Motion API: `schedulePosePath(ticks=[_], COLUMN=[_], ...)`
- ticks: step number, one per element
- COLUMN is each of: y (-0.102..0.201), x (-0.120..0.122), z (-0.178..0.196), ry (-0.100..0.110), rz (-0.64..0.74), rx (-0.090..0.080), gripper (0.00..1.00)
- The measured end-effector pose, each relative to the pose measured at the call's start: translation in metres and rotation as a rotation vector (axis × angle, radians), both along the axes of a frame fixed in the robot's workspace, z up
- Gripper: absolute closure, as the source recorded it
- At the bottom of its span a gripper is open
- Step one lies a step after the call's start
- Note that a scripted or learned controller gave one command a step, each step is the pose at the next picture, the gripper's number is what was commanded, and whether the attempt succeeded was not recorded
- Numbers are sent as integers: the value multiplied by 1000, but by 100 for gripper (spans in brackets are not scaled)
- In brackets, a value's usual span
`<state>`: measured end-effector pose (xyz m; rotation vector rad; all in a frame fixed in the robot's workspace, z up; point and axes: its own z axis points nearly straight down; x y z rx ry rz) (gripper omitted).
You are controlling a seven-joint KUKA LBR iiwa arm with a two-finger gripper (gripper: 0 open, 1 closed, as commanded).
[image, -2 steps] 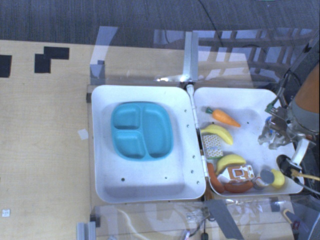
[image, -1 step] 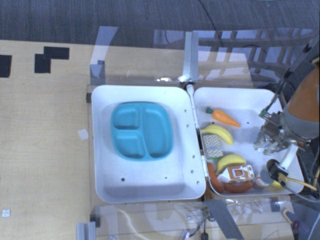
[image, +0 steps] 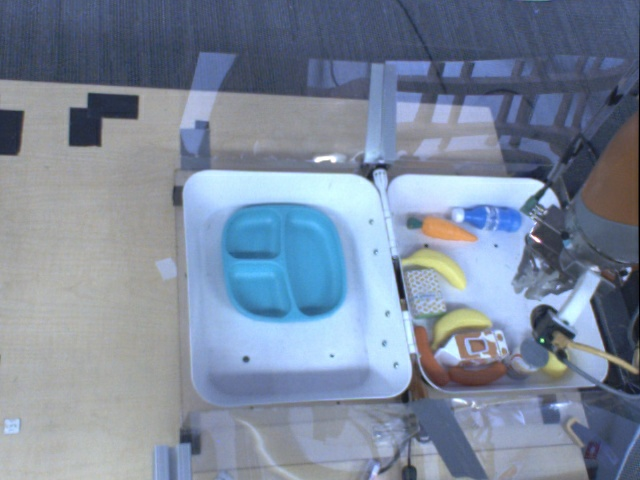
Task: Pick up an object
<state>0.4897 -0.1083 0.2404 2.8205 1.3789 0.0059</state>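
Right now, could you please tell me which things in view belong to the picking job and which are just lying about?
For the job:
- grey two-finger gripper
- orange toy carrot
- blue plastic bottle
- two yellow toy bananas
- brown sausage

Lying about:
- turquoise divided plastic plate, left bin
- black cable on the floor

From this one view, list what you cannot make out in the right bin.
- Gripper: blurred, so whether it is open or shut cannot be told.
- Carton: its print is too small to read.
- Sausage: its middle is hidden under the carton.
- Yellow thing in the near right corner: partly covered by a black part and a cable, so its kind is unclear.
- Arm: cut off by the right edge.
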Motion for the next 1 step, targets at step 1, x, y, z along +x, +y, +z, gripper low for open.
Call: schedulePosePath(ticks=[1], y=[1], x=[1], z=[10], ry=[-2], rz=[9], rx=[-1], gripper=[100])
